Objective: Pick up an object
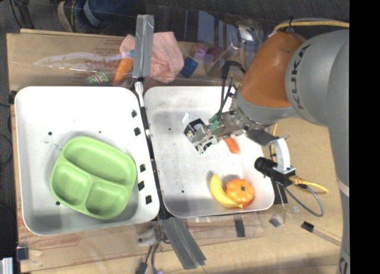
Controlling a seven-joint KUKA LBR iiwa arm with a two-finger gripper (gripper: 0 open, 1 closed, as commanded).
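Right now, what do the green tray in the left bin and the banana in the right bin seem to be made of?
Green tray: probably moulded plastic, matte to slightly satin; even colour, rounded compartments, soft highlights.
Banana: likely a plastic toy, smooth; uniform yellow with no spots, though a real fruit cannot be ruled out.

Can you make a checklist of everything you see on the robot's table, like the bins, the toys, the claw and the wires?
Surface: two shallow white plastic bins side by side, left bin and right bin, on a brown bench.
Job's things: yellow toy banana touching an orange toy pumpkin in the right bin's near corner; small orange carrot-like piece by the gripper.
Clutter: green divided plastic plate in the left bin; pink cloth and small items behind the bins.
Grippers: two-finger gripper low over the right bin; jaws too blurred to judge.
Cables: black cable along the wrist; grey and yellow cables at right.
Surroundings: a person's shoe on dark carpet.
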